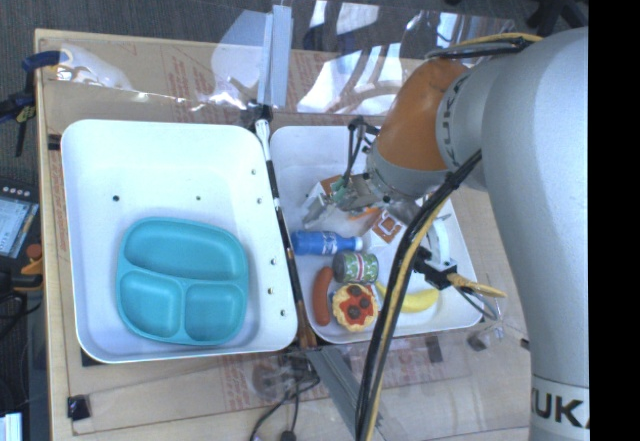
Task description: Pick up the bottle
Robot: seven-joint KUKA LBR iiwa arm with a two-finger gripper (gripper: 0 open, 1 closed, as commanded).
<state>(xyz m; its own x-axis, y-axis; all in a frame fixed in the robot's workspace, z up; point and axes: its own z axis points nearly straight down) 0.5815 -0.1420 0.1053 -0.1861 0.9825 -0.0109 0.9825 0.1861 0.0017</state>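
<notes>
Jaws: state hidden behind wrist. Gripper (pixel 345 197) hung above blue bottle (pixel 322 244) in right bin (pixel 300 154). Best approached across bottle's narrow width, clear of can (pixel 357 266).

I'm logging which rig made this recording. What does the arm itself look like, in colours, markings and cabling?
The arm is bulky, with rounded light grey casings and an orange band above the wrist. Part of the black KUKA lettering shows low on its body. Black and yellow cables run down alongside it.
</notes>
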